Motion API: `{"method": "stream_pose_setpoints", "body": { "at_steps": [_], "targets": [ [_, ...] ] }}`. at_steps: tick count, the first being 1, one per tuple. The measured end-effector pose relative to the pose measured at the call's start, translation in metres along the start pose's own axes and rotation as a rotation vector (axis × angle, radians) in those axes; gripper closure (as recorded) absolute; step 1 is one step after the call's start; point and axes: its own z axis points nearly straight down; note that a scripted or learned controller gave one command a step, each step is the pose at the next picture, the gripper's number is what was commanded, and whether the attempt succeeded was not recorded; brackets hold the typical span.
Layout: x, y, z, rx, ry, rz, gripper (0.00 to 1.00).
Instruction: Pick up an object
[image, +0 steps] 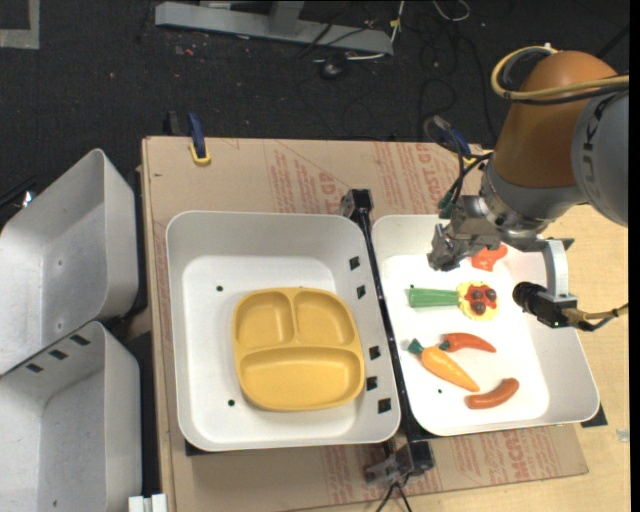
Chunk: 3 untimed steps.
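Gripper (447, 252) at upper right, over the right bin (570, 390). Orange piece (489, 258) just right of it. Finger state: cannot tell.

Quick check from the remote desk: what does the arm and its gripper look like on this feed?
The arm is grey with a rounded orange band above the wrist and dark lettering on the grey shell. A thin pale cable loops over the orange part. The gripper is dark metal, small and blocky, with black wires running up along the wrist.

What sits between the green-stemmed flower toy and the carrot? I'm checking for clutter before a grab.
In the camera view, a red chili pepper lies between the flower toy above and the carrot below, all in the right bin.
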Motion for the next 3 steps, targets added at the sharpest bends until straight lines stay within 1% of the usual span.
{"method": "stream_pose_setpoints", "body": {
  "at_steps": [1,2,3],
  "targets": [
    [0.047,-0.014,-0.006,0.000,0.000,0.000,1.00],
    [0.095,-0.037,-0.006,0.001,0.000,0.000,1.00],
    [0.145,-0.044,-0.006,0.000,-0.001,-0.001,1.00]
  ]
}}
